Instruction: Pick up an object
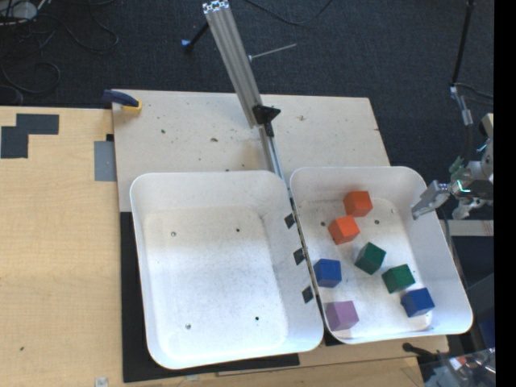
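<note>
Sitting nearest in the right bin [451, 240]: purple cube [342, 314] at 7 o'clock, blue cube [418, 301] at 5, partly overlapping the rim. Lying farther in: another blue cube [327, 272] at 9, two green cubes [398, 277] [370, 258] near centre, two orange cubes [344, 229] [358, 203] toward 12. Hovering at 3 o'clock, just outside the rim: gripper [439, 197], small and blurred, fingers' spacing impossible to tell. Sitting alongside: left bin [161, 192].

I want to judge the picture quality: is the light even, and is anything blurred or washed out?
Camera view: light fairly even, soft shadows under the cubes; left bin rim slightly washed out; gripper at the right edge looks a little blurred; orange cubes sharp.
</note>
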### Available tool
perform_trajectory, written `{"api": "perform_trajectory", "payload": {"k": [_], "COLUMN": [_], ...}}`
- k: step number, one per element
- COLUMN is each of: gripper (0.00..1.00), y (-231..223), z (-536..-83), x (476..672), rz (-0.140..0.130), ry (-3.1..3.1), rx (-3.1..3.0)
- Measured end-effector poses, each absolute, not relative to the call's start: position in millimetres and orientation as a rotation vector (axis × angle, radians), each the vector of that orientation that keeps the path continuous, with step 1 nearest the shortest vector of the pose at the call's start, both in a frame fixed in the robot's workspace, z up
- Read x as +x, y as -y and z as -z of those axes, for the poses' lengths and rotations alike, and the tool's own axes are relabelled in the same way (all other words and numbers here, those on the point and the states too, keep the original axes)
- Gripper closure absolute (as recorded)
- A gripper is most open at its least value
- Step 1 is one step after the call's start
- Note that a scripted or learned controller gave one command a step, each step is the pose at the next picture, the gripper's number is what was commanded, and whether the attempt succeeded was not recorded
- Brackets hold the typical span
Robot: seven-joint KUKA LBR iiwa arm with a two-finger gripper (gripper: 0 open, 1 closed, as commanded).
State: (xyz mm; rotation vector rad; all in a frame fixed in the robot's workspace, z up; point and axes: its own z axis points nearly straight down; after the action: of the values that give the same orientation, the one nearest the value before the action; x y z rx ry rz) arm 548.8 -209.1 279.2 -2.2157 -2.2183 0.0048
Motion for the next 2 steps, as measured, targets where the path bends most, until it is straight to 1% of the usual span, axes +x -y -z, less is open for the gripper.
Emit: {"api": "perform_trajectory", "payload": {"k": [1, 2], "gripper": [0.0, 0.0], "y": [209, 200], "z": [-281, -224], "x": [549.5, 543.6], "rz": [-0.002, -0.006], "ry": [2.221, 2.216], "rx": [-2.218, -2.215]}}
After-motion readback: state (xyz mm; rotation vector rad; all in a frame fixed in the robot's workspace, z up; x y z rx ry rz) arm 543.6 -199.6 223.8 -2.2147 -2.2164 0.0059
